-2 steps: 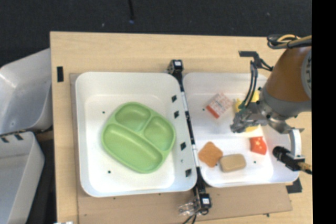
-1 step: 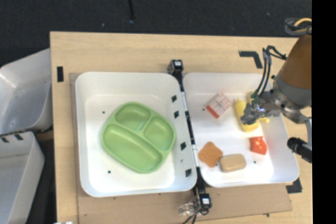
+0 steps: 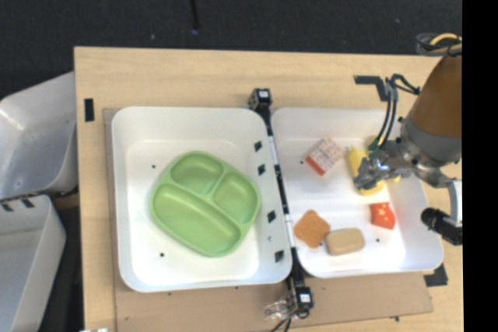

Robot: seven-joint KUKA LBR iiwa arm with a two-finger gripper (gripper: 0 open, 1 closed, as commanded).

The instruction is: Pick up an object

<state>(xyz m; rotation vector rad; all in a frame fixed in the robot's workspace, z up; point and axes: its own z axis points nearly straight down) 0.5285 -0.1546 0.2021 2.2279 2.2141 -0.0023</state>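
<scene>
In the right bin (image 3: 342, 260) lie several small items: a white and red packet (image 3: 324, 156), a yellow piece (image 3: 357, 163), a red block (image 3: 382, 215), an orange-brown piece (image 3: 312, 228) and a tan block (image 3: 345, 242). My gripper (image 3: 369, 176) reaches in from the right and hangs low over the lower end of the yellow piece, hiding part of it. I cannot tell whether it touches the yellow piece. The red block lies just below and to the right of the gripper.
The left bin (image 3: 132, 245) holds a green divided plate (image 3: 205, 202). A ridge with black clips (image 3: 274, 190) separates the two bins. Cables and a black fitting (image 3: 381, 85) stand behind the right bin, and the arm's body (image 3: 437, 113) covers that bin's right side.
</scene>
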